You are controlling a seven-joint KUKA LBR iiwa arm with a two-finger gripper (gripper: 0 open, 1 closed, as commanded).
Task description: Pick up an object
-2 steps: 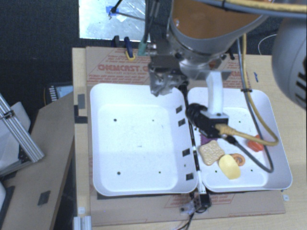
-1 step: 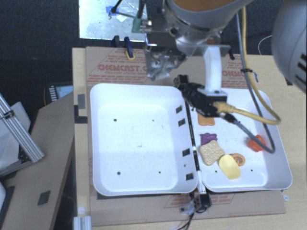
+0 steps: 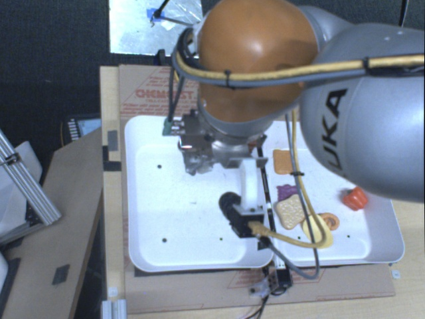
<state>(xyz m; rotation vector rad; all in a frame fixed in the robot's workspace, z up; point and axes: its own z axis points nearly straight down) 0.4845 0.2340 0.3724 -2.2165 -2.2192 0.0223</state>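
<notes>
My gripper (image 3: 196, 159) hangs over the back right part of the left bin (image 3: 159, 205), mostly hidden under the arm's orange and grey wrist. Nothing shows beneath it. The right bin (image 3: 382, 234) holds the objects: an orange flat piece (image 3: 282, 161), a purple item (image 3: 287, 192), a tan cracker-like piece (image 3: 290, 212), a yellow curved item (image 3: 321, 236), an orange ring (image 3: 330, 221) and a red-orange pepper-like thing (image 3: 355, 198). All of these lie to the right of the gripper, apart from it.
The arm's large grey body covers the back of the right bin. A cardboard sheet (image 3: 149, 88) lies under both bins. A metal frame (image 3: 26, 185) stands at the far left, off the bench.
</notes>
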